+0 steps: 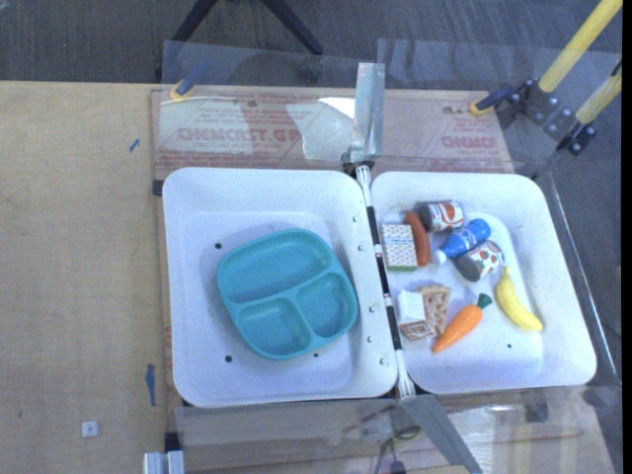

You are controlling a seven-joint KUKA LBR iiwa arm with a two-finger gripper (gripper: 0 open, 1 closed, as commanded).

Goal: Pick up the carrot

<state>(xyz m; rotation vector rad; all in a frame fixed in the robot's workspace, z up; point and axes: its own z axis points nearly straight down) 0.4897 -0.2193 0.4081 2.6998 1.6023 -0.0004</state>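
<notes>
An orange carrot (458, 326) with a green top lies tilted in the right bin (563, 363), toward its front middle. Its green end points up-right toward a yellow banana (516, 302). A sandwich piece (423, 312) lies just left of the carrot, close to or touching its tip.
The right bin also holds a small carton (399, 246), a hot dog (420, 237), a can (440, 214), a blue bottle (465, 238) and a round can (481, 260). The left bin (188, 363) holds a teal divided plate (286, 292). A metal post (368, 112) stands behind the bins.
</notes>
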